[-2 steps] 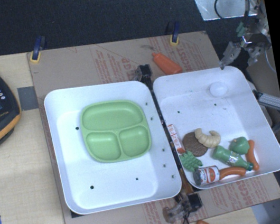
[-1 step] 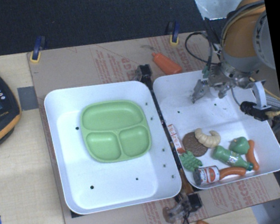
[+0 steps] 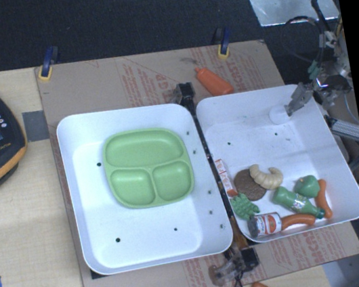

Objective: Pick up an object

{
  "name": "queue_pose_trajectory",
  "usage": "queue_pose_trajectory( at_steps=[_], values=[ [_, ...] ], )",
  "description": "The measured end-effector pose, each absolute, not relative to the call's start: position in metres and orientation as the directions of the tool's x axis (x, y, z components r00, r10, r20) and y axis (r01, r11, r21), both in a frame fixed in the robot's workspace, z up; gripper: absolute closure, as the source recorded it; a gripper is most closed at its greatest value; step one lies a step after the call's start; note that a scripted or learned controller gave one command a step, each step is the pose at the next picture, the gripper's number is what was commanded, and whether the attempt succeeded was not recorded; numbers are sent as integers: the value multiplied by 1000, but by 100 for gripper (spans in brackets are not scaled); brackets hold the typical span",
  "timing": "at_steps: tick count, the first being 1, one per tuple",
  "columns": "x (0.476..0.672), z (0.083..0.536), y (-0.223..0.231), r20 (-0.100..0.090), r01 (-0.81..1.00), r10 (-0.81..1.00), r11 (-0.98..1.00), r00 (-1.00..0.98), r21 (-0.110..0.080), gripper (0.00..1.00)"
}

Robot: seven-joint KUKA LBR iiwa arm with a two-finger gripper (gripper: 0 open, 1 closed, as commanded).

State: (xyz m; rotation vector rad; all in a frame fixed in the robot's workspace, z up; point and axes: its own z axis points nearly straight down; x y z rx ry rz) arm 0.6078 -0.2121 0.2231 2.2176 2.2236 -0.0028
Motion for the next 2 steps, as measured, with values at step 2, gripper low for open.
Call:
queue_pose_trajectory(
  at_steps=[2],
  values=[
    [618, 203, -209, -1, 1000, 1000, 2, -2, -1, 0]
  ],
)
